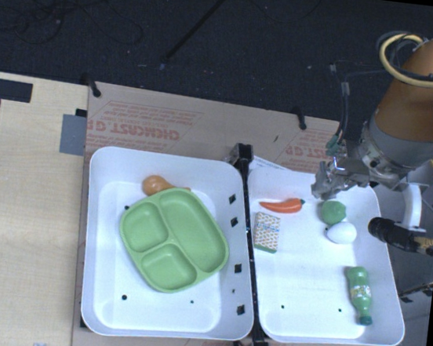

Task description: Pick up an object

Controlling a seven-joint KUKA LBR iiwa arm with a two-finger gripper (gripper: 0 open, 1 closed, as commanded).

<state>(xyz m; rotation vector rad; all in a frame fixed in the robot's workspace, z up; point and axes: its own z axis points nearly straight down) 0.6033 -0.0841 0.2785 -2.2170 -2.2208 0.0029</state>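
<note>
Pincer [327, 184]: hangs over the far edge of the right bin [291, 328], below the grey wrist and orange band; whether it is open or closed cannot be told.

Green ball [333, 211]: just beneath and beside the pincer, on the near side, not between its fingers.

White egg [341, 233]: touching the green ball, a little further toward the near side of the pincer.

Orange chilli [281, 205]: near the pincer, to its left in the view; long axis roughly across the bin, green stem end pointing toward the pincer.

Patterned packet [266, 232]: left of and nearer than the pincer, long axis running near to far.

Green bottle [359, 294]: well apart from the pincer toward the near right corner; long axis near to far, cap end pointing to the near edge.

Green divided plate [174, 239]: in the left bin [100, 272], far left of the pincer, with an orange fruit [155, 185] at its far rim.
</note>
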